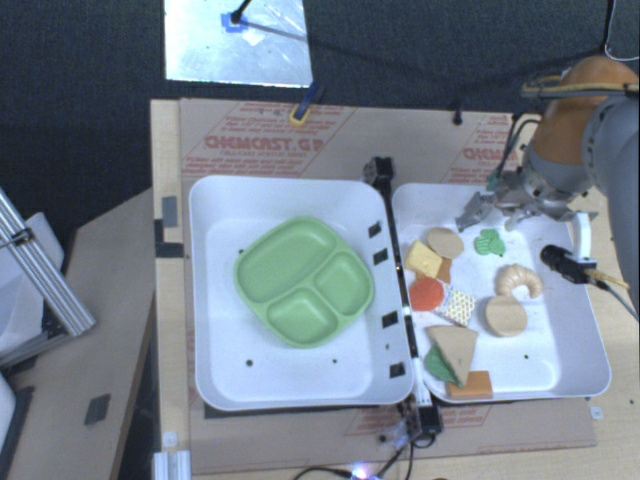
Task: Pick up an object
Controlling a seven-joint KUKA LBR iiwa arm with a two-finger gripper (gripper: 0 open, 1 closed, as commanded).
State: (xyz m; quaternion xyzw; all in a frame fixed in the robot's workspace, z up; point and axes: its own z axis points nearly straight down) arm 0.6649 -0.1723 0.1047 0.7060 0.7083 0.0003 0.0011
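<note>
Item: my gripper (497, 211), fingers spread wide, nothing between them, poised just above the green toy (489, 241) near the right bin's (580, 368) far edge. Croissant (519, 280) lies nearer than the green toy. Status: nothing lifted; grasp and raise remain.

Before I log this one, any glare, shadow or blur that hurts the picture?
Camera view: the white bins are bright but keep their edges; the green tray and the toy foods read sharply. The metal sheet at the top shows patchy glare. Around the gripper detail is soft and cluttered, so its fingers are hard to read. Shadows are faint.
</note>
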